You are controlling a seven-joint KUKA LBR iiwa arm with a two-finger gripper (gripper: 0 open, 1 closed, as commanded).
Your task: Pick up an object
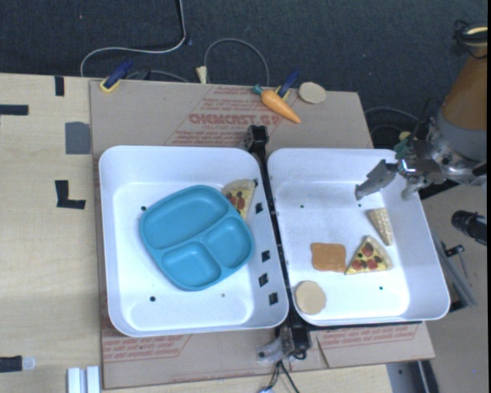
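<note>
The right bin (417, 219) holds a tan toast square (328, 257), a pizza slice (367, 257), a round pale cracker (311, 297) and a beige wedge (381, 223). My gripper (389, 188) hangs over this bin's upper right part, just above the wedge. Its fingers are spread open with nothing between them. One grey finger (371, 184) points down and to the left. The left bin (114, 219) holds a blue divided plate (198, 236), and a second pizza slice (240, 195) lies at the plate's upper right edge.
A toy carrot (278, 105) and a round cookie (313, 93) lie on the cardboard behind the bins. Cables run across the dark floor at the back. The arm's grey and orange body (465, 113) stands at the right edge.
</note>
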